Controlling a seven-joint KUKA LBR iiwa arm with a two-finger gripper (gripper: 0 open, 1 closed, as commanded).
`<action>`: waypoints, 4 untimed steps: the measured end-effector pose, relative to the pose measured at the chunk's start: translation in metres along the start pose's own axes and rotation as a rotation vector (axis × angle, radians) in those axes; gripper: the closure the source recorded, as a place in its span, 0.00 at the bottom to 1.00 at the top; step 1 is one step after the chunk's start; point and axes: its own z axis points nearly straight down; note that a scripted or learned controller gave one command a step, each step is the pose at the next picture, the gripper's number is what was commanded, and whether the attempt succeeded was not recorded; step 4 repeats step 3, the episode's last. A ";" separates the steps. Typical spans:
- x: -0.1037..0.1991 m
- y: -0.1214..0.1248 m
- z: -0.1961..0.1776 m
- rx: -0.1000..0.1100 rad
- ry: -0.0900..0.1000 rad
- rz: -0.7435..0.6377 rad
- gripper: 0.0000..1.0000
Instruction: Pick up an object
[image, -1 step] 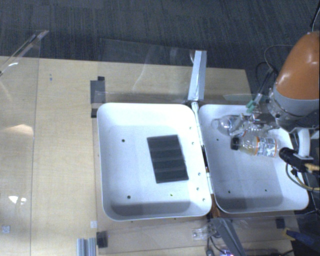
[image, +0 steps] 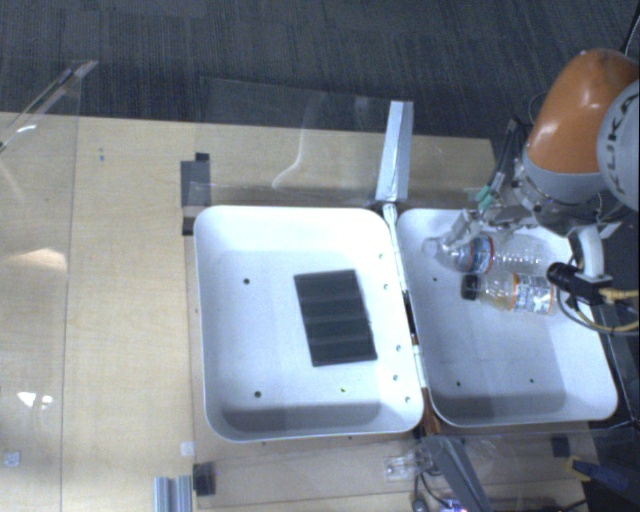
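A black ridged rectangular pad (image: 335, 318) lies flat in the middle of the left bin (image: 230, 300). In the right bin (image: 520, 380), two clear plastic bottles lie on their sides near the far edge. One bottle has a blue label (image: 483, 254). The other has a dark cap and a yellowish label (image: 510, 291). My gripper (image: 468, 226) hangs low over the far left part of the right bin, right at the blue-labelled bottle's upper end. I cannot make out whether it touches the bottle.
The arm, with its orange band (image: 580, 105), reaches in from the upper right over the right bin's far corner. A cable (image: 600, 295) loops beside the bottles. A metal divider post (image: 395, 150) stands behind the joint between the bins.
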 end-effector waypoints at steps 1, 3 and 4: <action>-0.030 0.021 0.108 -0.014 -0.007 -0.079 0.00; 0.049 0.053 0.013 -0.004 0.000 -0.196 1.00; 0.049 0.053 0.013 -0.004 0.000 -0.196 1.00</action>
